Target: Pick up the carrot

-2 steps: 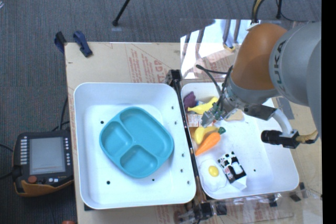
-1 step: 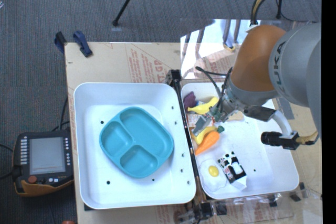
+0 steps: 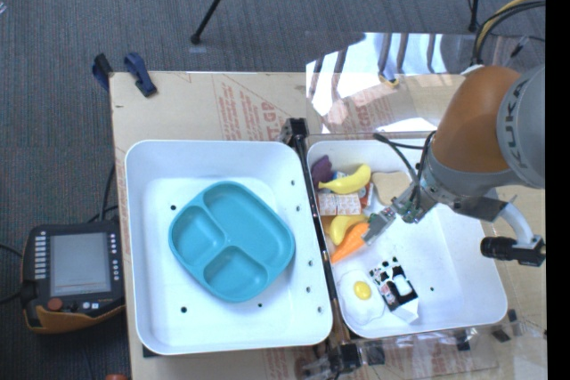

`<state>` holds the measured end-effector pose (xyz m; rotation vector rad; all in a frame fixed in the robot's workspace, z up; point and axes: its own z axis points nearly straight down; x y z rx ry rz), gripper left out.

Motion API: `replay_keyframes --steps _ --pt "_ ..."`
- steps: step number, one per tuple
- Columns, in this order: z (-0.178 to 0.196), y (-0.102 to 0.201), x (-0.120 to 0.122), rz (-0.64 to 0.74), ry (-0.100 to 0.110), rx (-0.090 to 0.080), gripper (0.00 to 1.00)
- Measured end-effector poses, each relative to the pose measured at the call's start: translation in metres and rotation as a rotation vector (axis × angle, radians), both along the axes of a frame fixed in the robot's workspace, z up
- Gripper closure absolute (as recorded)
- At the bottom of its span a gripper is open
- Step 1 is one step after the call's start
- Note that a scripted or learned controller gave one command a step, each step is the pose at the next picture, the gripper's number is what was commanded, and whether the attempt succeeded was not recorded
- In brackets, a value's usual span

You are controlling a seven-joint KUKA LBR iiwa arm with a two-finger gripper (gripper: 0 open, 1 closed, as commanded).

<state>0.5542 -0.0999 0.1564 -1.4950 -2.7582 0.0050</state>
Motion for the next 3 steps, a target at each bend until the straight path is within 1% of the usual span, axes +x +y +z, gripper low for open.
replay_keyframes --steps 1,2,3 --pt "-0.069 0.012 0.007 -0.195 -0.005 0.002 0.0" --pt "-0.06 0.013 0.006 -0.19 0.001 0.002 1.0" --pt "0.032 0.086 -0.041 -0.376 -0.006 0.002 1.0"
